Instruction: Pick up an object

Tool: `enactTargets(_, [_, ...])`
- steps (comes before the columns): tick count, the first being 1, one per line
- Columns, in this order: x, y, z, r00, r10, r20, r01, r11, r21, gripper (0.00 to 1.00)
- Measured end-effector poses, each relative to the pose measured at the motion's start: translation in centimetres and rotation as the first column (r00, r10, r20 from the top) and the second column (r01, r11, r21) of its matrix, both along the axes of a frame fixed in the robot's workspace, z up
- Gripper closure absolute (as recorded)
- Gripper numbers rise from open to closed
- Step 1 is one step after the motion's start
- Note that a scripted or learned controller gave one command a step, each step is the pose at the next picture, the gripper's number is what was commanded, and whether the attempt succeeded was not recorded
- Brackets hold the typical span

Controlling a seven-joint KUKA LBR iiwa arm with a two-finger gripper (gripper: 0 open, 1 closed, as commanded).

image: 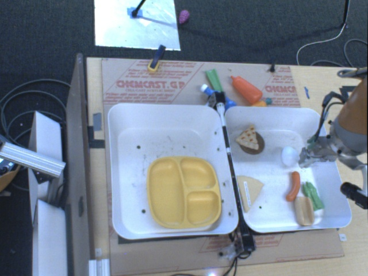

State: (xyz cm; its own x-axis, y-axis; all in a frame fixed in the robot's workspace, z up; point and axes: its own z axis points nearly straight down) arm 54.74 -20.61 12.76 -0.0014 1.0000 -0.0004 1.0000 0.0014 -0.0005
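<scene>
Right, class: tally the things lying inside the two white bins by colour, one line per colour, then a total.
Yellow: 3 – divided tray, cheese wedge, pizza slice
White: 1 – egg
Orange-red: 1 – sausage
Green: 1 – bean pod
Tan: 1 – bun
Total: 7

At the right edge of the frame, the arm (352,125) shows a rounded grey body with an orange band across its upper part. A thin dark cable loops along its left side, down toward the small grey metal gripper (313,154). A black part juts out at the lower right.

A yellow tray (184,192) sits in 1 of 2 white bins (123,154); the sausage (294,186) is orange-red.
</scene>
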Motion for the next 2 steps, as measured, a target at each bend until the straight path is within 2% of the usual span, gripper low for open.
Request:
enactTargets(1, [0.0,0.0,0.1,1.0,0.0,0.002,0.0,1.0,0.0,0.0])
enactTargets(2, [-3.1,1.7,-4.5,1.0,-0.002,0.0,0.002,1.0,0.002,0.0])
